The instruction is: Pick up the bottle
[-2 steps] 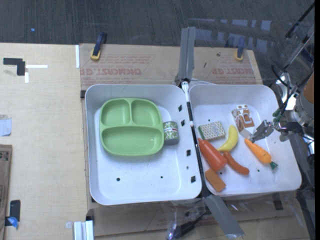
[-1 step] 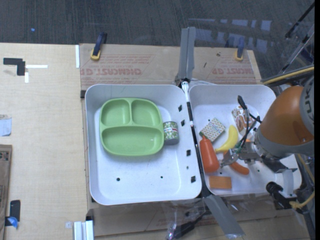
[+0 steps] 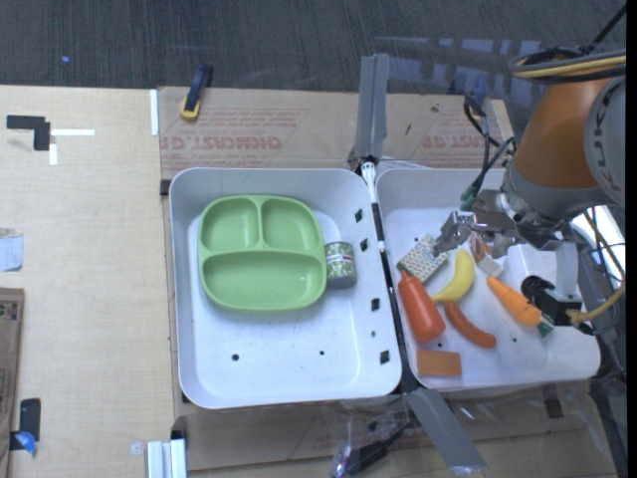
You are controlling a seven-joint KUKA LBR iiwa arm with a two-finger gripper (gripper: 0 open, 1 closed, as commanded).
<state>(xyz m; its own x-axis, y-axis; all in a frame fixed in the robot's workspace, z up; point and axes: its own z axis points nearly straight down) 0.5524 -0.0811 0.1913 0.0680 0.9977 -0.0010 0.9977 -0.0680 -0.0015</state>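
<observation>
A small bottle (image 3: 340, 264) with a green patterned label and a grey cap lies on its side in the left bin (image 3: 279, 366), touching the right edge of the green divided plate (image 3: 261, 252). My gripper (image 3: 456, 233) hangs over the right bin (image 3: 518, 366), above a checkered cracker (image 3: 422, 259) and a banana (image 3: 457, 278). It is well to the right of the small bottle, across the wall between the bins. A red-orange bottle-shaped toy (image 3: 420, 308) lies just below and left of the gripper.
The right bin also holds a red sausage (image 3: 470, 325), a carrot (image 3: 513, 302) and an orange block (image 3: 439, 363). A yellow and blue tool (image 3: 196, 91) lies on the cardboard behind the bins.
</observation>
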